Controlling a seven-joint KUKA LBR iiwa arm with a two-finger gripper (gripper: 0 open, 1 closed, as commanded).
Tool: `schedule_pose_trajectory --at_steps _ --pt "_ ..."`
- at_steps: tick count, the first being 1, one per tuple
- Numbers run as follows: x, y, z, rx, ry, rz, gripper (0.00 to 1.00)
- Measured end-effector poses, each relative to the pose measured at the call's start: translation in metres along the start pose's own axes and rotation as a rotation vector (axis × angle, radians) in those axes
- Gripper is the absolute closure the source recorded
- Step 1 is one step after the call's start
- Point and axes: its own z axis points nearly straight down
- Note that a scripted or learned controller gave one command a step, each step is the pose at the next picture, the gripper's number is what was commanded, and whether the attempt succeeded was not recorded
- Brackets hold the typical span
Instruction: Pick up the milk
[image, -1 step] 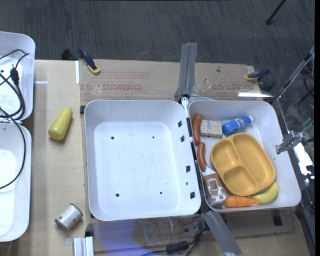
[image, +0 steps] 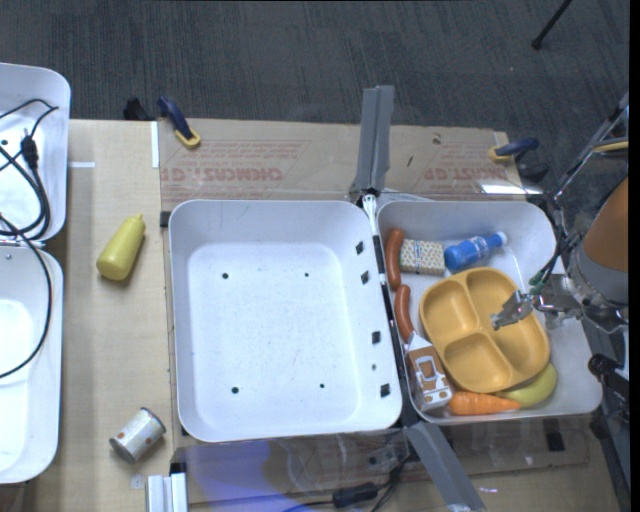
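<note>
Hovering at the right of the frame, the hand (image: 512, 312) sat over the yellow divided plate (image: 485, 330) in the right bin (image: 572, 395); whether it was open or closed could not be told, and nothing showed in its grip. The milk (image: 428, 378), a small carton, lay at the plate's lower left edge, partly tucked under it, above a carrot (image: 480, 404). A good pick would likely need a shift toward lower left, clearing the plate rim, then a straight descent.
</note>
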Motion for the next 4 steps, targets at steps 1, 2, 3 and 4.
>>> schedule_pose_trajectory --at_steps 1,2,3,4 --pt "0.045 -0.004 0.008 -0.049 -0.038 0.023 0.00" --pt "0.060 -0.029 -0.059 -0.002 -0.002 -0.177 0.00" --pt "0.103 0.002 0.022 -0.016 -0.006 0.067 0.00" --pt "0.093 0.004 0.011 -0.033 -0.026 0.076 1.00"
